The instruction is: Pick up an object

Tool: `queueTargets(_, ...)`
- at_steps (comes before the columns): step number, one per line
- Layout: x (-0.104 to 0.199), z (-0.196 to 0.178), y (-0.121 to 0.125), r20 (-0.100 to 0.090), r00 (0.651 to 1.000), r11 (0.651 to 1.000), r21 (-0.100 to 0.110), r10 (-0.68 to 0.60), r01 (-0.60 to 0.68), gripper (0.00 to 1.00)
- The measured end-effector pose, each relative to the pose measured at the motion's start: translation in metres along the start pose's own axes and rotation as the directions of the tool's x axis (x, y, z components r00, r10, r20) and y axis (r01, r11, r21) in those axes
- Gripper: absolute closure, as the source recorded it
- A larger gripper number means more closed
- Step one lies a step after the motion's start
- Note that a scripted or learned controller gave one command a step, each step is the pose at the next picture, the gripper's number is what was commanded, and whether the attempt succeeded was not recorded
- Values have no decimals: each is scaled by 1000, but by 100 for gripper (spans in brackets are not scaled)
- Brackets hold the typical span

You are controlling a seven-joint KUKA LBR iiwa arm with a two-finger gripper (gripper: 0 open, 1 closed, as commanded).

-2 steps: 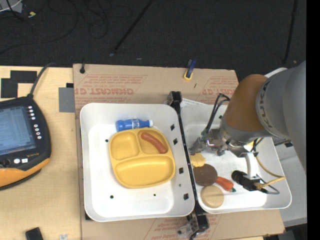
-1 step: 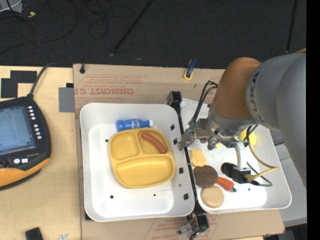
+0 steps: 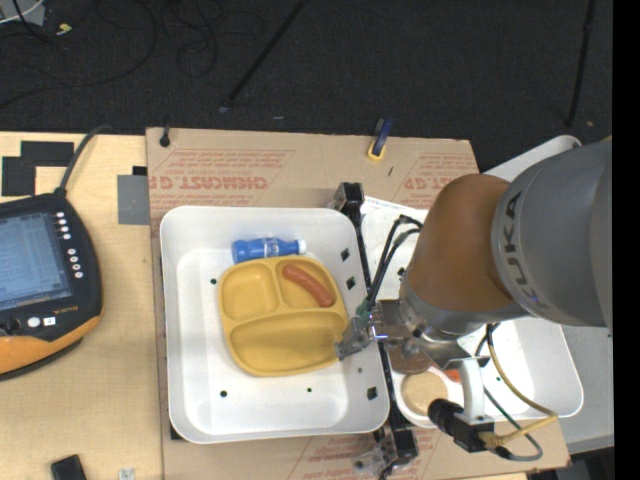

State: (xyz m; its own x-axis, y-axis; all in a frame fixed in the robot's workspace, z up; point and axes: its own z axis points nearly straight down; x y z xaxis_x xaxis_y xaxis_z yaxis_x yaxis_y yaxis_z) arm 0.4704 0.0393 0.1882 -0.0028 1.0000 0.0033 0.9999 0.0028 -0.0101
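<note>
Here, seen from above, the grey arm (image 3: 520,248) reaches in from the right and hangs over the divide between two shallow white bins on the counter (image 3: 120,298). Its hand (image 3: 358,336) sits low at the inner edge of the left bin (image 3: 190,388), just beside the right rim of a yellow divided tray (image 3: 262,320) — how its grasp stands cannot be told, since the wrist and cables crowd that spot.

In the left bin the yellow tray lies flat, a toy sausage (image 3: 309,284) resting in its upper right compartment and a small blue bottle (image 3: 267,248) lying on its side against the tray's upper edge. The right bin (image 3: 560,388) is largely covered by the arm; a round pale piece (image 3: 425,386) shows near its lower left corner.

Nothing appears lifted — every object seems to rest where it lies. By that reading the pick is not yet made: closing on a thing and raising it both remain.
</note>
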Motion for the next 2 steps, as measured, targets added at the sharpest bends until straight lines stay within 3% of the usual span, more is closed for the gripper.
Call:
queueTargets(1, -4, -8, 4, 2, 1000, 1000, -2, 6, -6, 100)
queueTargets(2, -15, -147, 5, 2, 1000, 1000, -22, 3, -3, 100)
